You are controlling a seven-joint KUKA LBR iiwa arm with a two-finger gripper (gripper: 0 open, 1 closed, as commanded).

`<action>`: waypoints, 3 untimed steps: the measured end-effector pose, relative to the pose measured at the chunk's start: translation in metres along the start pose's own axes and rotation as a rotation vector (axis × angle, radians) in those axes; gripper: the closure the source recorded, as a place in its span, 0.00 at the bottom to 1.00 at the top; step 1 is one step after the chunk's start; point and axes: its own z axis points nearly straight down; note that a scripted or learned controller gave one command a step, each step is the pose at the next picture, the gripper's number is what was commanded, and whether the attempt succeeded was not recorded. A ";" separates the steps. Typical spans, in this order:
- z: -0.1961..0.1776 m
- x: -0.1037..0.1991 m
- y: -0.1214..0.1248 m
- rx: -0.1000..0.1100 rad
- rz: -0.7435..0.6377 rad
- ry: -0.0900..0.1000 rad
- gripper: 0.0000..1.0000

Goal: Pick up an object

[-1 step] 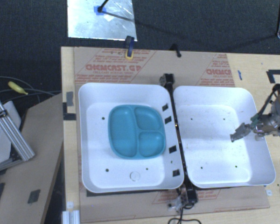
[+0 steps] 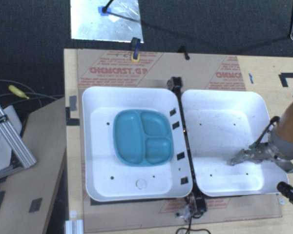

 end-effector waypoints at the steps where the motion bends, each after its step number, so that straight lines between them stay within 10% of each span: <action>1: -0.004 0.103 0.050 -0.002 -0.017 0.006 0.00; 2: -0.176 0.078 0.083 -0.019 -0.008 -0.003 0.00; 3: -0.077 0.077 0.052 0.009 -0.002 0.004 0.00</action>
